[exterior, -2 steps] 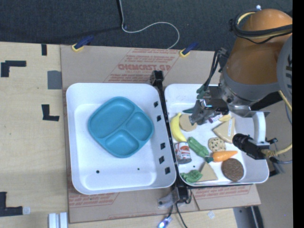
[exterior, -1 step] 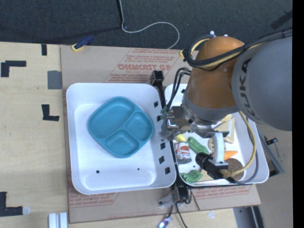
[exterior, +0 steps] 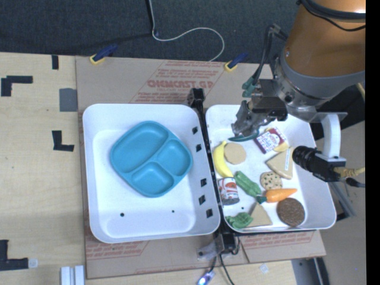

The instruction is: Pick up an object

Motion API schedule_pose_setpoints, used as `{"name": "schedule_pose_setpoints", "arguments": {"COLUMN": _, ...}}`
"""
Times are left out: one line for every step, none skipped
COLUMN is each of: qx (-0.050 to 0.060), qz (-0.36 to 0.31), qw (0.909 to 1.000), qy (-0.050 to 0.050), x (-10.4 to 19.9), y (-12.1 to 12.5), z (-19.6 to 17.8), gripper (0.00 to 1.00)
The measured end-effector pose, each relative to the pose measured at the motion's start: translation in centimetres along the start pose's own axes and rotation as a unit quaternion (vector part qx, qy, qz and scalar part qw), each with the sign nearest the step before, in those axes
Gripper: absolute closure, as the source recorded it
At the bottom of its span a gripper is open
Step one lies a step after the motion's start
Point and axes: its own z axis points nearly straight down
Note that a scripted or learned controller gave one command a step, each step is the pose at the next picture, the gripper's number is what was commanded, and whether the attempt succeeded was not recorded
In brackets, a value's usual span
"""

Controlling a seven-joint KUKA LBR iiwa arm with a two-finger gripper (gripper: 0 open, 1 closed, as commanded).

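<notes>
Pincer (exterior: 244,126) hangs low over the right bin (exterior: 323,218), up at about eleven o'clock of that bin's floor, and from this slant I cannot tell how it is set or whether anything is caught in it. Just under it sits a thin teal-rimmed item, too hidden to name.

Plenty to choose from down there, all toy food. A banana (exterior: 221,161) curves along the bin's nine o'clock wall, with a round tan cookie (exterior: 235,154) touching it. A purple-and-white packet (exterior: 270,141) lies just beside the pincer at its three o'clock, the nearest clear candidate by my reckoning. Towards the middle are a green pepper-like piece (exterior: 248,184) and a chip cookie (exterior: 270,180); a carrot (exterior: 280,194) points to three o'clock; a dark burger patty (exterior: 291,211) sits at five o'clock. A small can (exterior: 228,190) stands near the dividing wall.

Over in the left bin (exterior: 98,218), a blue divided plate (exterior: 151,158) lies alone at centre, likely a drop spot.

Things are crowded, so a clean grasp needs care; neighbours could get nudged.
</notes>
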Motion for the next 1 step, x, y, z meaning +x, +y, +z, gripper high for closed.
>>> {"name": "schedule_pose_setpoints", "arguments": {"qx": 0.006, "qz": -0.002, "qw": 1.0, "qy": -0.001, "x": 4.35, "y": -0.01, "z": -5.35, "gripper": 1.0}}
